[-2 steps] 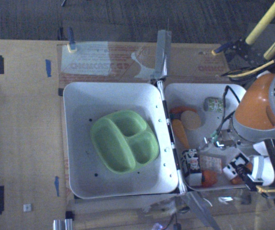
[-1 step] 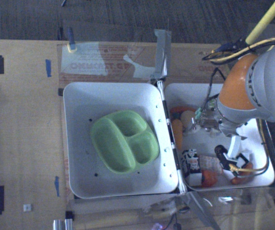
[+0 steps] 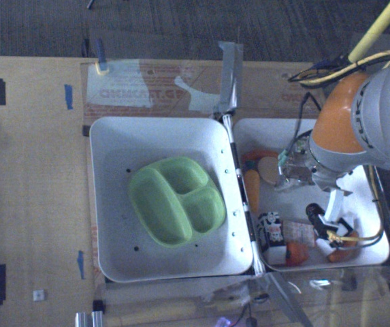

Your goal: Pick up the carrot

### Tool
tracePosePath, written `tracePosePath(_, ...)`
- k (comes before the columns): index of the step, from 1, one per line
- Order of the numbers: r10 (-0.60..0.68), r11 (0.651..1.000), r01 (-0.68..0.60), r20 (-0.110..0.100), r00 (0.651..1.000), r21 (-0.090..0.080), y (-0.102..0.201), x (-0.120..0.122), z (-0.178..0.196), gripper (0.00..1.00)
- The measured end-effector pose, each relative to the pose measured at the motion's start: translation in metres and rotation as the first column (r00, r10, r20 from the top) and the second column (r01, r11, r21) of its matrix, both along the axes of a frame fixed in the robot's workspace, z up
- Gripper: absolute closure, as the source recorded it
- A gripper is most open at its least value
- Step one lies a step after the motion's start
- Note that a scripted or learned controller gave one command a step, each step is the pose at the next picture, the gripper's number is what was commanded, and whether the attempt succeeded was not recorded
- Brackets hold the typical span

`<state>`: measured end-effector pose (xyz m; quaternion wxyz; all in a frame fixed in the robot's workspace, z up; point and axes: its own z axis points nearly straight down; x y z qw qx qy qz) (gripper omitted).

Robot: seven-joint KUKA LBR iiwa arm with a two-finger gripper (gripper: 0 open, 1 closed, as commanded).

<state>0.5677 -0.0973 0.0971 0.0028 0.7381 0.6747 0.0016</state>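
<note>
Along the right bin's (image 3: pixel 276 133) left wall lies the carrot (image 3: pixel 252 189), lengthwise, not gripped. Crowding it: red item (image 3: pixel 256 157) at its far end, beige round piece (image 3: pixel 269 171) just beside, black-and-white carton (image 3: pixel 271 229) at its near end, orange-red item (image 3: pixel 297 253) next to the carton. Left bin (image 3: pixel 113 155) holds a green divided plate (image 3: pixel 175 199). Arm (image 3: pixel 337 125) reaches from the right; tool (image 3: pixel 292 172) sits over the right bin, just right of the beige piece, near the carrot. Tool open or closed: can't tell.
</note>
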Motion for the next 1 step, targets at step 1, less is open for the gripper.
tracePosePath(1, -0.105, 0.994, 0.105, -0.009, 0.994, 0.003, 0.024, -0.0781, 0.087, 1.0)
